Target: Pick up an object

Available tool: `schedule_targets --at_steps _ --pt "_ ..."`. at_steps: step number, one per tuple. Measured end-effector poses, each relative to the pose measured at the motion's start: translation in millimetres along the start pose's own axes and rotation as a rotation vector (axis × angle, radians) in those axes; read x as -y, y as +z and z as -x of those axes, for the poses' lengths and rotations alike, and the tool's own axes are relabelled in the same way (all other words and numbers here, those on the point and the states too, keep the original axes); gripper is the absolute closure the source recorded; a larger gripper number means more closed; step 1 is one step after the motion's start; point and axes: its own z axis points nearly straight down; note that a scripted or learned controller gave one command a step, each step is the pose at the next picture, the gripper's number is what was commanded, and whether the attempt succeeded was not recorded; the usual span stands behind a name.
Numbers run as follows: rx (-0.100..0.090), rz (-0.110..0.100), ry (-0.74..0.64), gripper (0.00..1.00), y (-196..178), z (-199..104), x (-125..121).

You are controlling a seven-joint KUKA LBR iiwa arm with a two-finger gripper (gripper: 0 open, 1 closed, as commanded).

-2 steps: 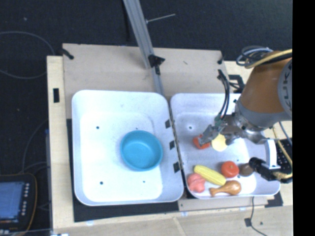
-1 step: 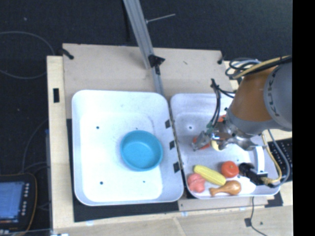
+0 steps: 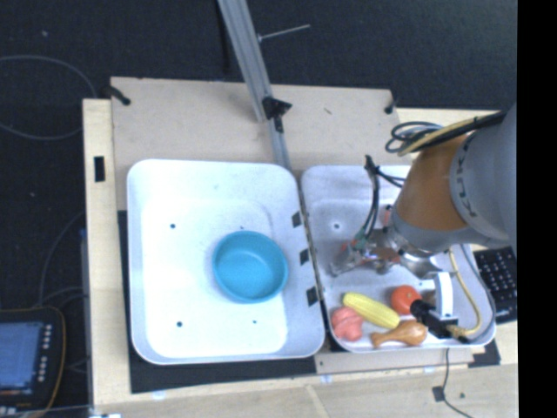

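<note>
The end effector point(image 3: 359, 256) hangs low inside the right shallow white plastic bin point(image 3: 335, 190), below the grey arm with its orange band point(image 3: 435, 190); at this slant and blur I cannot tell whether it is released or clenched, and nothing shows gripped in it. The candidates for picking lie in a cluster along the near edge of that bin: a yellow corn cob toy point(image 3: 370, 309), a pink rounded toy point(image 3: 346, 321) just left of it, a red-orange round toy like a tomato point(image 3: 403, 298) to its right, and a tan drumstick-shaped toy point(image 3: 399, 334) at the very front, touching or nearly touching the corn. The end effector sits above the corn in the view, near the cluster but apart from it. A light blue plastic bowl point(image 3: 250, 266) rests alone in the left white bin point(image 3: 157, 198) on the tabletop point(image 3: 191, 116).

The step in hand looks like the approach, with no grasp made. The next move calls for shifting toward the near edge, over a single toy, then lowering and closing; the corn offers the clearest target, though its neighbours crowd it.
</note>
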Motion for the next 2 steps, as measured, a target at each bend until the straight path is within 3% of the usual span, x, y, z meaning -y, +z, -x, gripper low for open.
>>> schedule_targets --at_steps 1,2 --pt "-0.006 0.005 0.009 1.00 -14.4 -1.0 -1.9" --pt "-0.005 0.005 0.000 1.00 -58.5 -1.7 -4.1"
